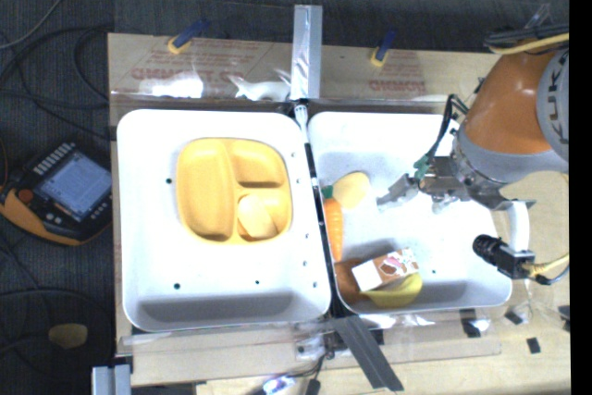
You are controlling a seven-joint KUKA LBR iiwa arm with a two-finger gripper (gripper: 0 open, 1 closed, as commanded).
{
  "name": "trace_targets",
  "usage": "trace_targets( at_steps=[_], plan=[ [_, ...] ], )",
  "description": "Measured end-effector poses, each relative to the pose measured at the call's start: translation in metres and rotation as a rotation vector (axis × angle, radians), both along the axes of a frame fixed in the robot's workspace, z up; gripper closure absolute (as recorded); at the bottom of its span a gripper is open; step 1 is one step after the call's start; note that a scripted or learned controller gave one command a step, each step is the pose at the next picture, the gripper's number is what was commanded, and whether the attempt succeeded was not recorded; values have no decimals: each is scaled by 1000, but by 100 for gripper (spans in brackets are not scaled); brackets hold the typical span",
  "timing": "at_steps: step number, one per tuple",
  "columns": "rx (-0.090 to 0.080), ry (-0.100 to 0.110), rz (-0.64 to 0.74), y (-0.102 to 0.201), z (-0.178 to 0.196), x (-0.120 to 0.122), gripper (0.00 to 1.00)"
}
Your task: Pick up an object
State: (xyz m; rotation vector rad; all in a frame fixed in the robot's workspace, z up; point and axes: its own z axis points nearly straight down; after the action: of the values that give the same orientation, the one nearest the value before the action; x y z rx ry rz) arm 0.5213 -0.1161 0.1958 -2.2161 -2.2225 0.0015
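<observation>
— Where did we find the gripper (418, 190)?
— Over the right bin (462, 291), fingers spread, pinching nothing.
— And the objects?
— We saw the carton (387, 271) near the front wall, the carrot (334, 228) alongside the divider.

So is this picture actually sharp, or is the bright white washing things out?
In the camera view, the right bin glares nearly blank white, the pincer looks soft and smeared, and the yellow tray in the left bin is fairly crisp; shadows are faint.
</observation>
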Motion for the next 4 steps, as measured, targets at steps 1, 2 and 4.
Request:
trace_targets(
  at_steps=[1, 2, 4],
  plan=[
    [-2, -12, 29, 0, -107, -34, 0],
    [1, 0, 137, -5, -61, -2, 0],
    [-4, -5, 315, 5, -102, 94, 0]
  ],
)
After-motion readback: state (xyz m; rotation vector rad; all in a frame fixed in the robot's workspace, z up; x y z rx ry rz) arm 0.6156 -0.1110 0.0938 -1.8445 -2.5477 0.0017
